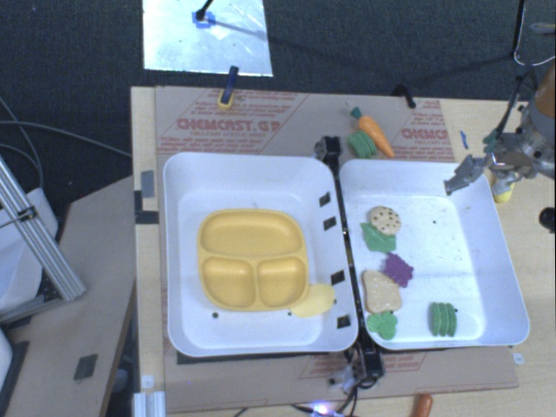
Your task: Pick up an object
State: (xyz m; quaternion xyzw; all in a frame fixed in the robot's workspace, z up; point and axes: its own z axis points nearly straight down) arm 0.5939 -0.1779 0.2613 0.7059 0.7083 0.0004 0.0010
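White bins sit side by side on the bench (261, 115), which is covered by a Chemcast-printed board. Your left bin (187, 233) holds a yellow compartment plate (252, 259) with three sections, roughly centred. A small yellow piece (314, 300) touches the plate's lower right corner, near the divider between the bins.

Your right bin (486, 268) holds the toy food, all in its left half:
- round speckled cookie (383, 220), nearest the back wall
- green leafy piece (379, 238) touching the cookie just below it
- purple piece (398, 269), a little lower and to the right
- tan bread-shaped piece (380, 292) just below the purple one
- small green piece (382, 324) touching the bread's lower edge, near the front wall
- ribbed green piece (443, 319), apart from the rest, toward the front middle

Outside the bins, a toy carrot (373, 130) lies on the board behind the right bin, with a green piece (361, 145) right beside it.

You have the gripper (460, 179) over the right bin's back right area, near the rim, well apart from all the toys. The arm (530, 142) comes in from the right edge. A grey finger (463, 175) points down and left; nothing is between the fingers, and you can't tell how wide they stand from this angle.
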